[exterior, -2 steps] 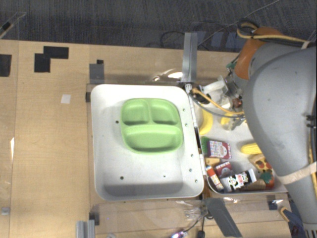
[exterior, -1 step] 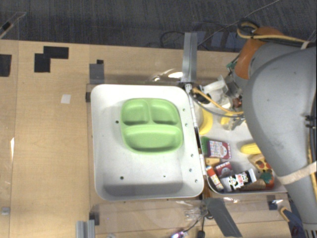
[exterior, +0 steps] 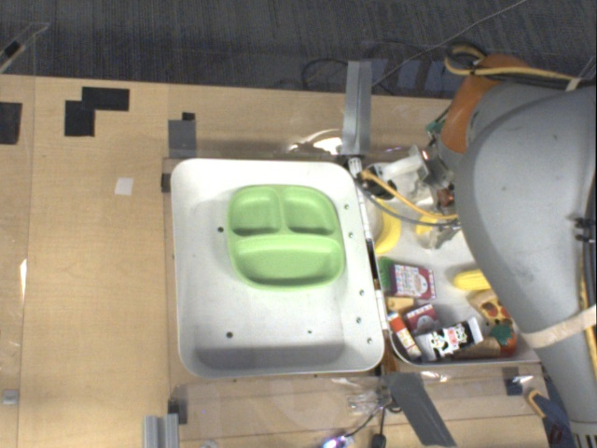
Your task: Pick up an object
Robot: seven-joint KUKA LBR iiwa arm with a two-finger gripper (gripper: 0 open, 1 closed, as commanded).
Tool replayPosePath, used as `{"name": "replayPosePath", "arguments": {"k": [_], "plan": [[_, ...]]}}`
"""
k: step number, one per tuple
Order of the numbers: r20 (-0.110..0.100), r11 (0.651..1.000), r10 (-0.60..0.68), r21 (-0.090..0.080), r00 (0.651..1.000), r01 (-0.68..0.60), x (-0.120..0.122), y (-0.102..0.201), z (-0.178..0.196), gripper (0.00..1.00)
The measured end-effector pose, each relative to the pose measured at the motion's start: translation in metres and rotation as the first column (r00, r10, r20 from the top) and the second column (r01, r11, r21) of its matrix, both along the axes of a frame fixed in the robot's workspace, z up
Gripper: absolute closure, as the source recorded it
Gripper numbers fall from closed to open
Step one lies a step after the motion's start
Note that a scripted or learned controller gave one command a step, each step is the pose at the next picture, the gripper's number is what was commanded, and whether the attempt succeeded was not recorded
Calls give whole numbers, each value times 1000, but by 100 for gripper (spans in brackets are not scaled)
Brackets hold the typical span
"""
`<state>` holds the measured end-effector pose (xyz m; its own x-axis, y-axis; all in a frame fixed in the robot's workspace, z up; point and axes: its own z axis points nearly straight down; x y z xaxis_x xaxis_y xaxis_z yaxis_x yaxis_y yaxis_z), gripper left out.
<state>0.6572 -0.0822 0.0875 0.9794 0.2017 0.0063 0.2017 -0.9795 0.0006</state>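
The right bin (exterior: pixel 403 351) holds a jumble of small objects: a purple card packet (exterior: pixel 410 279), a yellow banana-shaped piece (exterior: pixel 388 232), a yellow block (exterior: pixel 470 279), a red-and-white item (exterior: pixel 410 327) and a dark box with white print (exterior: pixel 450 339). My gripper (exterior: pixel 431 229) reaches down into the upper part of this bin, next to the yellow piece, below the wrist with its yellow cables. The grey arm (exterior: pixel 527 213) with its orange band (exterior: pixel 459 115) covers the bin's right side.
The left bin (exterior: pixel 201 343) holds a green three-compartment tray (exterior: pixel 283 233) near its middle. A grey metal post (exterior: pixel 357 101) stands behind the gap between the bins. Wooden bench surface lies to the left.
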Motion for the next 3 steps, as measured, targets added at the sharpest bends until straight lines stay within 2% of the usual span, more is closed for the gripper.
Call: {"name": "replayPosePath", "arguments": {"k": [1, 2, 3], "plan": [[-2, 1000, 3, 1, 1000, -3, -25, 14, 99, 0], [-2, 1000, 9, 3, 1000, -9, -24, 16, 109, 100], [-7, 1000, 2, 1, 1000, -2, -64, -24, 28, 100]]}}
